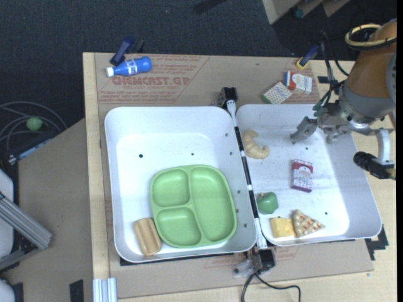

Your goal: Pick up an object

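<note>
camera view: a tan bench sits on dark carpet, its board printed with red lettering along the 12 o'clock edge. two shallow white bins lie side by side on it, the left bin and the right bin, their inner rims touching along a black strip.

the left bin has open floor across its 12 o'clock half. a green divided plate fills the 6 o'clock half, and a tan bread piece lies just beside it at 8 o'clock, against the bin's rim.

in the right bin, open floor runs through the middle and along the 3 o'clock wall. a pale croissant lies at 10 o'clock near the shared rim. a red box sits near the centre. a green pepper sits at 7 o'clock by the rim, with a yellow cheese block and a pizza slice touching each other at 6 o'clock.

the gripper hangs over the bin's 1 o'clock corner, fingers spread apart and holding nothing, well apart from the red box and the croissant.

outside the bins, a blue bottle lies at 11 o'clock on the bench, and small cards lie near 1 o'clock.
</note>
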Action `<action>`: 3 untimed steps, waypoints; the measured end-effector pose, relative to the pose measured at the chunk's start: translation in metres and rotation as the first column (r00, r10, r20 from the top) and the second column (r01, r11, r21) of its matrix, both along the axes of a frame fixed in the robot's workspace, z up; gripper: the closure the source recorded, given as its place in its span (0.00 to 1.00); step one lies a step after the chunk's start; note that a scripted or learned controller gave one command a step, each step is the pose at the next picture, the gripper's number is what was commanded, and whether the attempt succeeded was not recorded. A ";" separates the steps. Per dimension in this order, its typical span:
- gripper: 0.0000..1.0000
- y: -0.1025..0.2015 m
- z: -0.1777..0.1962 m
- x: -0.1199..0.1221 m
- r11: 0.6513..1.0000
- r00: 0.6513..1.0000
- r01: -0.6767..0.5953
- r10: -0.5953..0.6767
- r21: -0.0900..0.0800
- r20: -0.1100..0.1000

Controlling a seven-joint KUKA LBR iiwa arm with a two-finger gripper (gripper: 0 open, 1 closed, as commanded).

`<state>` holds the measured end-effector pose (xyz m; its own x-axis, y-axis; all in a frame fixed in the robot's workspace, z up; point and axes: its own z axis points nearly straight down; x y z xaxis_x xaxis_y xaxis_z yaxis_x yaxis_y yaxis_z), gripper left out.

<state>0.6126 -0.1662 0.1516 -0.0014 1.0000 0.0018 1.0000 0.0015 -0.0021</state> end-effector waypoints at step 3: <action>1.00 0.022 -0.057 -0.061 1.000 1.000 0.002 -0.002 -0.002 0.002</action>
